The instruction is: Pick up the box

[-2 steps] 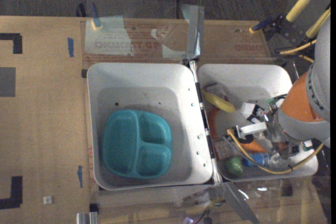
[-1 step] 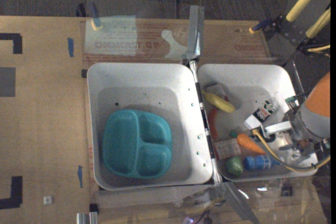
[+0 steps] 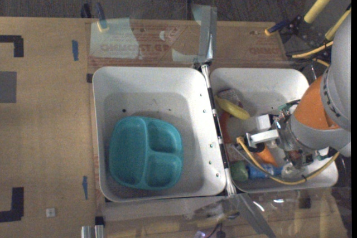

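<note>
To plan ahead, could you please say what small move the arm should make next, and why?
Probably raise the arm slightly: it hides much of the right bin, and the banana and green round object beside it are no box.

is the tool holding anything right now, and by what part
It cannot be told: the tool is low in the right bin, amid the clutter there.

My arm [image 3: 326,111] over right bin [image 3: 268,76], claw [image 3: 281,145] low inside it. Teal divided plate [image 3: 146,152] flat in left bin [image 3: 100,120]. Right bin: yellow banana [image 3: 233,109] near left wall, green ball [image 3: 239,170] in near-left corner, blue object [image 3: 262,171] just beside ball. Bins touching, on brown worktop [image 3: 44,136].
</note>
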Tool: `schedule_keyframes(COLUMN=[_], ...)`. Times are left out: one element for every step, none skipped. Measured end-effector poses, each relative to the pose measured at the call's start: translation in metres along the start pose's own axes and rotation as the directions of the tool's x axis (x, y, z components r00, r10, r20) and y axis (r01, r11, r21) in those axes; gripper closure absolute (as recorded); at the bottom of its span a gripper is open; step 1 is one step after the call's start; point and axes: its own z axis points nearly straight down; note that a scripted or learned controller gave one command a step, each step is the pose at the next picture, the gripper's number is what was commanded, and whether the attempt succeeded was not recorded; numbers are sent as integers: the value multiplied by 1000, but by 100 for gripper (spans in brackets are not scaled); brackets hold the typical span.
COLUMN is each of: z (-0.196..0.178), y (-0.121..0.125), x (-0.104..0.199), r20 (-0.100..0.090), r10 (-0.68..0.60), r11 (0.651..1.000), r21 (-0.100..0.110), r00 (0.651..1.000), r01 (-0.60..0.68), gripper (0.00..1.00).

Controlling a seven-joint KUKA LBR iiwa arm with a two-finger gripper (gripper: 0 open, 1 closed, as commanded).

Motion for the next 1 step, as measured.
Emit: schedule_keyframes(z=[1], y=[74], x=[-7], r20=[-2], r10=[-19], r11=[1000], r21=[16], r00=[1000], r01=[19], gripper=[0])
